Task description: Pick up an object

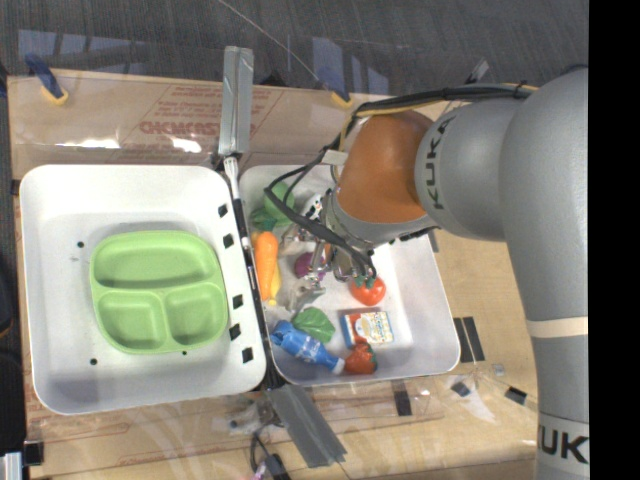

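The tool (322,265) hangs over the right bin (435,313); whether it is spread cannot be told. At its 3 o'clock lies a tomato (368,290), likely light, hard, slippery plastic, best gripped across its middle.

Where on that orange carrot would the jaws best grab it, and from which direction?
Probably across the carrot's middle, coming straight down. It lies flat and lengthwise along the right bin's left wall, long and slim, so closing across its narrow width looks easiest. The wall sits close beside it, leaving little room on that side.
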